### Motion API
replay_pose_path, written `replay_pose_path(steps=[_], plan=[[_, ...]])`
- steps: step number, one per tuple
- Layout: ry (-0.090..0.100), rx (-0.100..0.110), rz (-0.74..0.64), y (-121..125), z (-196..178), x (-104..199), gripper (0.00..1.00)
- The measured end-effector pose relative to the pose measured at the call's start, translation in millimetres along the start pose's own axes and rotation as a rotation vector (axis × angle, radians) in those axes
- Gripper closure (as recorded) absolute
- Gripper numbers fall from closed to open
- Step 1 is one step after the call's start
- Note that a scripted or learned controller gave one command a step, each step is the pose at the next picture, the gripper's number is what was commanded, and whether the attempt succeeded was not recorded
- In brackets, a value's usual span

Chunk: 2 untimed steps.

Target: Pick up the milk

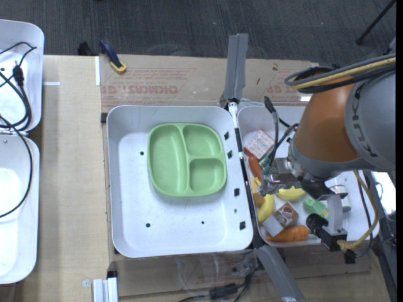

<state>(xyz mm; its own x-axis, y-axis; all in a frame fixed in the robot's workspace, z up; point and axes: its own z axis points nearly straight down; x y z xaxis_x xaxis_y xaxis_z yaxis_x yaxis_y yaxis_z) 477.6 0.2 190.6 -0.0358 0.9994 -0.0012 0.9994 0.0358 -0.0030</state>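
A white and pink carton (pixel 258 143), which looks like the milk, lies tilted at the far left of the right bin (pixel 252 113). My gripper (pixel 273 181) is down inside this bin, just in front of the carton, among the toy foods. The grey wrist and orange band (pixel 324 128) hide most of the bin's middle. I see nothing clearly held at the gripper.
A green divided plate (pixel 187 159) sits in the left bin (pixel 126 219). Around the gripper lie yellow bananas (pixel 266 206), an orange carrot (pixel 291 233), a small brown and white box (pixel 284 216), a green piece (pixel 313 204) and a red piece (pixel 254 165).
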Motion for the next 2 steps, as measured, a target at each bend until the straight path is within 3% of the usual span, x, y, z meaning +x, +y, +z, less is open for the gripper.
replay_pose_path(steps=[1,2], plan=[[-0.001,-0.001,-0.16,2.5,-16.6,71.2,1.0],[0.0,-0.001,-0.62,4.0,-14.8,109.4,1.0]])
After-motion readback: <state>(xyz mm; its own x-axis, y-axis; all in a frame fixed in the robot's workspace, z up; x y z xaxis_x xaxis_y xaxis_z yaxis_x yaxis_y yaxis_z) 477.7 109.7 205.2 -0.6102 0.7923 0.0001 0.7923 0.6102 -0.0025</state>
